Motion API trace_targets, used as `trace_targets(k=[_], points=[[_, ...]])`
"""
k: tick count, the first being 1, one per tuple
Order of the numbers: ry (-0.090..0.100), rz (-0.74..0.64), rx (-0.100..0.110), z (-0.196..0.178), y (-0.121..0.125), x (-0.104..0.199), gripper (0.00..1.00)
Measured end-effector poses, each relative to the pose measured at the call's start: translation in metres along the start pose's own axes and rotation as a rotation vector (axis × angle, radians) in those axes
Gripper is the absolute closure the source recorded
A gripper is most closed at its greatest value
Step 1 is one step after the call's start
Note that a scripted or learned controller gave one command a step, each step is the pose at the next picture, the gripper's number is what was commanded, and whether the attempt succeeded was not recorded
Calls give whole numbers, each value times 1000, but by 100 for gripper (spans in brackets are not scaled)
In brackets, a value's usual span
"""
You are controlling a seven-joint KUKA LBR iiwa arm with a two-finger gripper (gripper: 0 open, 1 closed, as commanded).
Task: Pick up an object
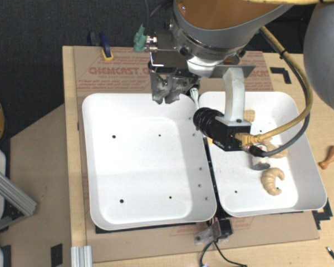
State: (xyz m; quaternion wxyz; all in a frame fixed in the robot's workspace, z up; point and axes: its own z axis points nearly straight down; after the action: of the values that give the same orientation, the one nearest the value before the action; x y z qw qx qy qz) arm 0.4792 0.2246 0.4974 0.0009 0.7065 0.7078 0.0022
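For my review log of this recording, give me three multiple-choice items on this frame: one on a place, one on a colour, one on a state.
1. Where does the croissant-shaped piece lie?
A. in the left bin
B. in the right bin
C. on the cardboard outside both bins

2. What colour is the clamp at the far left corner of the board?
A. blue and yellow
B. red
C. white

3. Where does the gripper hang?
A. over the far edge of the left bin
B. down among the pieces in the right bin
C. beyond the bench

Answers:
1. B, it rests near the right bin's near corner.
2. A, a blue handle above a yellow tip.
3. A, it hangs at the left bin's far rim, apart from the pieces.
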Motion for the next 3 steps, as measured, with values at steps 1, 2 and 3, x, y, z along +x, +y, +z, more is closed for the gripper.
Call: trace_targets(k=[1,2,3], points=[[-6,3,14,81,-1,0,100],[5,0,-10,-45,0,0,100],[-7,3,16,70,-1,0,100]])
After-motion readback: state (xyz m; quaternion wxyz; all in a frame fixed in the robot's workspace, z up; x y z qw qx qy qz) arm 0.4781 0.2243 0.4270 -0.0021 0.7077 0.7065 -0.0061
